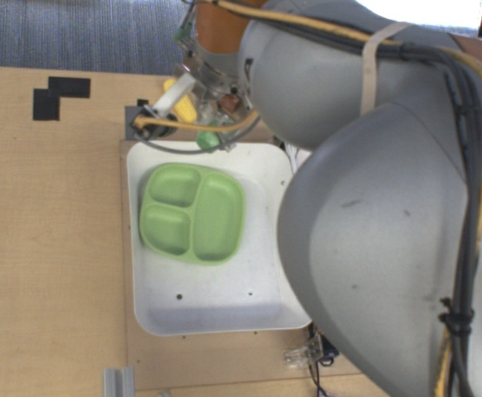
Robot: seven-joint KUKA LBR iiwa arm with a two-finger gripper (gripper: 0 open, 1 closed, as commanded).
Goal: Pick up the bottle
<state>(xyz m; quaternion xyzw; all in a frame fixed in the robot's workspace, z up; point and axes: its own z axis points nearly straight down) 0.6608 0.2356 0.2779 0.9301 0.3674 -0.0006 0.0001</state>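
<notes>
A yellow bottle with a green cap lies tilted at the far rim of the white bin, cap pointing down toward the bin. My gripper sits right against the bottle's right side, under the orange wrist band. The wrist and cables hide where the gripper meets the bottle, so I cannot make out whether the bottle is held or resting on the rim.
A green divided plate lies in the far left part of the bin. The bulky grey arm covers the right side of the view and the bin's right edge. Bare wooden bench stretches to the left.
</notes>
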